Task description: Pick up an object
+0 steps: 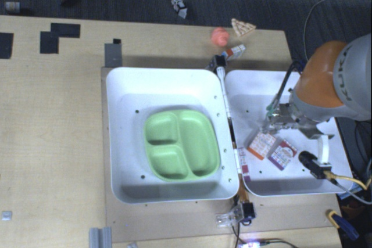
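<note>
My gripper [274, 122] hangs low in the right bin [250, 96], coming down from the grey and orange arm at the right. Just below and left of it lies a small white and orange packet [262, 145]. A small red and white packet [282, 154] lies next to it on the right. The gripper's tip stands close above the upper edge of the white and orange packet; nothing shows between its fingers. In the left bin [125, 96] rests a green divided plate [181, 144] with three compartments.
On the bench behind the bins lie a pink ball [220, 36], a wedge-shaped toy [242, 27] and a small tube [232, 53]. Dark patches mark the bench at far left. The right bin's back half is bare white floor.
</note>
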